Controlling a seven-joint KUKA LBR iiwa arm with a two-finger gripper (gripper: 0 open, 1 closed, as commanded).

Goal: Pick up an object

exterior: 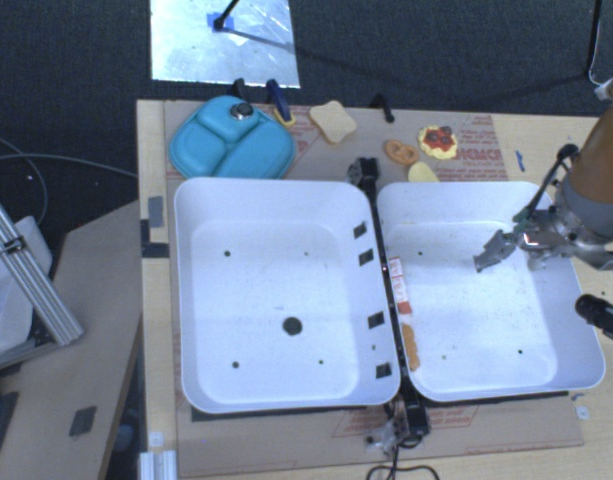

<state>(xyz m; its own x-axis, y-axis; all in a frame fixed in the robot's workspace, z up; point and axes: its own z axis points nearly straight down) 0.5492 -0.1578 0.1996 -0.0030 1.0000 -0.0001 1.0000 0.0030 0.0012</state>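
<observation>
The gripper (496,251) hangs over the right bin (456,368), its grey fingers pointing left; whether they are open or shut cannot be told, and nothing is seen between them. The arm (596,183) reaches in from the right, grey with an orange band.

No writing can be read; red print on the cardboard sheet (481,148) behind the bins is too blurred to make out.

There are two shallow white bins, smooth plastic with rounded corners. The right one holds one small orange oblong object (410,346) against its left wall, near the front. The left bin (216,368) holds one small dark round disc (292,326).

Behind the bins lie a blue lobed plastic tray (231,140), a toy bread slice (333,121), a pretzel-shaped piece (400,151), a round red-topped piece (438,141) and a pale yellow piece (422,173).
</observation>
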